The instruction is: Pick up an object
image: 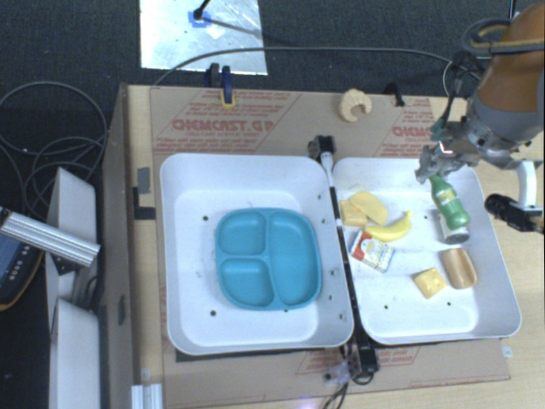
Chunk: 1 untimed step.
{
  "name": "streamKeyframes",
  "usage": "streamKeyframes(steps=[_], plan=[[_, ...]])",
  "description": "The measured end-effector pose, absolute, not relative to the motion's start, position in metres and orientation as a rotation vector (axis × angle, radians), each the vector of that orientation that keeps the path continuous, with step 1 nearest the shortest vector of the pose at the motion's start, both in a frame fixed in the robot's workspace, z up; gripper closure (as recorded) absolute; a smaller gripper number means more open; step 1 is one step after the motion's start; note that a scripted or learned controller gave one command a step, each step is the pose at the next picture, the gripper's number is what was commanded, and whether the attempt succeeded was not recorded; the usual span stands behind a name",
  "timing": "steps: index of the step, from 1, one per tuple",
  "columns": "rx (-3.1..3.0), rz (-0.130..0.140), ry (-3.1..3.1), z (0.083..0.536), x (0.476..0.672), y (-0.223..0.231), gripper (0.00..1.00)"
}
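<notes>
- I see the green bottle (449,203) lying in the right bin (490,313), near its upper right corner, with its cap end pointing up toward the end effector.
- The end effector (436,162) sits right at the top of that bottle; from this slant I cannot tell whether it has hold of the bottle.
- Just below the bottle lies a grey can (452,230), and under that a brown bread roll (460,267) beside a small yellow block (428,282).
- Toward the bin's left side I see a banana (390,227), a pale yellow piece (364,207) touching its upper end, and a red-and-white packet (373,250) just beneath it.
- The arm (511,83), grey with an orange section, reaches in from the upper right.
- The left bin (183,228) holds a blue divided plate (267,258), roughly centred.
- Both bins rest on the surface (255,122), where a small beige object (355,104) lies beyond the right bin.
</notes>
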State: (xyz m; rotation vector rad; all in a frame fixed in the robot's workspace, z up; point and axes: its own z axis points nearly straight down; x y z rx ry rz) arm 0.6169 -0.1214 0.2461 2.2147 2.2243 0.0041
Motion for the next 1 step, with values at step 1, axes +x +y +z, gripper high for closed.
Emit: streamKeyframes(steps=[1], plan=[[2.216,0.002,2.225,0.2399,0.5591,-0.0797,1.00]])
